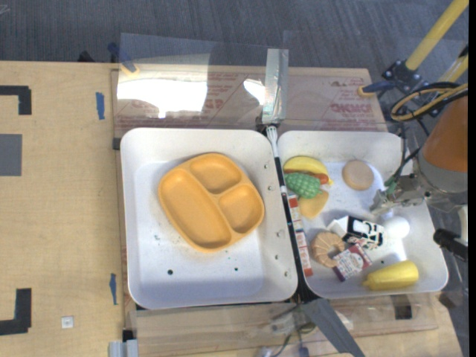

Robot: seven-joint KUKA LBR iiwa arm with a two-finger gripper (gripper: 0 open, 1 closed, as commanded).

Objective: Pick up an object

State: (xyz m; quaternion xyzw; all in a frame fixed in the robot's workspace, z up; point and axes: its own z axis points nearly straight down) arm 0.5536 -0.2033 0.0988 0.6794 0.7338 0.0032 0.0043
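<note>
Gripper point(393, 196) sits low over the right bin's point(416, 149) right side, above a white object point(396, 227); we cannot tell its opening or whether it holds anything. Nearby we note a yellow lemon-like piece point(392, 275), a round tan disc point(358, 175) and a banana point(306, 165). Left bin point(141, 199) carries an orange divided plate point(211, 201).

Orange divided plate point(213, 201) fills the left white bin point(141, 274); right of it, a yellow lemon point(392, 275), green toy point(304, 184) (bumpy-patterned), tan disc point(358, 175).
</note>
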